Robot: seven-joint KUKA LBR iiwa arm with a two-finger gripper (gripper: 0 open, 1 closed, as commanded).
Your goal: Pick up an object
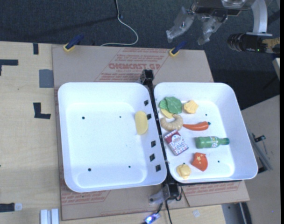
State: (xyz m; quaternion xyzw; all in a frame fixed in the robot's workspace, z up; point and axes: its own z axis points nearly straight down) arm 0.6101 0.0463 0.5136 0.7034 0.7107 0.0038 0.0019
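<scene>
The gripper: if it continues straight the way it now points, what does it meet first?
Probably the cardboard sheet behind the bins, near the blue clamp; the gripper hangs above it, though depth is unclear.

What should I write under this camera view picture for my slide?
Open gripper hovers above two white bins, toy food waiting in the right one.

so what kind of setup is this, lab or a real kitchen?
Likely a robot lab pick-and-place bench, not a kitchen. Two white bins sit on cardboard held by clamps, the food is toy-like, e.g. a green bottle, and the gripper hangs open above.
</scene>
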